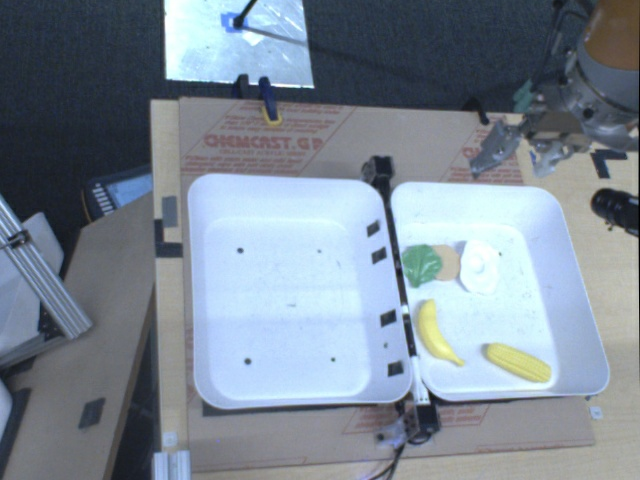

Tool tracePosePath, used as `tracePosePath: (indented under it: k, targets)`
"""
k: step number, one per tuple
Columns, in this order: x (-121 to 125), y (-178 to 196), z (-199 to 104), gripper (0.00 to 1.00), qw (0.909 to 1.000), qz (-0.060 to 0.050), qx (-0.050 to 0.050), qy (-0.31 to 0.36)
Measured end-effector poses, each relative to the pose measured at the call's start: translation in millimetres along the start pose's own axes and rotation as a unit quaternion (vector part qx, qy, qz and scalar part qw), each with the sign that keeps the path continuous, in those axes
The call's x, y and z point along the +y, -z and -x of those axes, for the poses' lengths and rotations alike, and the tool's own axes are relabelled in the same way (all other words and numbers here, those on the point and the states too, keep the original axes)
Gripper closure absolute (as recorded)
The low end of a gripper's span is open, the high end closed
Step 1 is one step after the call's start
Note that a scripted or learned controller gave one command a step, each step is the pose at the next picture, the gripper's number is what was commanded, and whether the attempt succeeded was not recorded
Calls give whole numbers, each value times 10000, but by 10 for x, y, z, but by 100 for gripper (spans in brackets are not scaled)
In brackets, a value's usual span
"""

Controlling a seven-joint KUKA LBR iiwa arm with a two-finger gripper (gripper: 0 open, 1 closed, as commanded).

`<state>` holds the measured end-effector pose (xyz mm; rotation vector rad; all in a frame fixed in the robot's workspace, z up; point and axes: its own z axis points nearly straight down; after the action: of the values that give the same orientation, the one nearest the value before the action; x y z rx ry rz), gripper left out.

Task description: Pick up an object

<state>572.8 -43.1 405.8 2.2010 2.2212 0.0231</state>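
Gripper: I see my gripper (520, 150) up at the far right, hanging above the bench just beyond the far rim of the right bin (575, 268). Two fingers show, spread apart with nothing between them, so I read it as released and carrying nothing.

Where the objects are: all four candidates lie in the right bin; the left bin (215, 268) sits just beside it across the centre divider.

Banana (437, 332): it lies near the divider, toward the near side, clear of its neighbours. I judge it a light, stiff plastic toy, smooth and a little slippery. I would close across the thick middle, square to its curve.

Corn cob (518, 362): it lies at the near right, close to the bin's near wall, well apart from the banana. It is probably light and rigid, with a ribbed skin that should hold better. I would grip across the middle, though the near wall may crowd one finger.

Green piece (421, 264): leafy looking, touching a tan disc (446, 262) on its right. I judge it low and thin, hard to get fingers around.

White piece (480, 267): flat, like a toy fried egg, overlapping the tan disc. I expect fingers to skid over it.

My pick: the banana, since it stands free and offers the clearest hold.

Risk: a round, smooth body may squirt out if I close off-centre.
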Motion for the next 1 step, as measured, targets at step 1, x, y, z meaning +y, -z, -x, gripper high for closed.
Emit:
tracePosePath:
  k: [1]
  targets:
    - [-6,22,22,100,10000,-64,-4,-4]
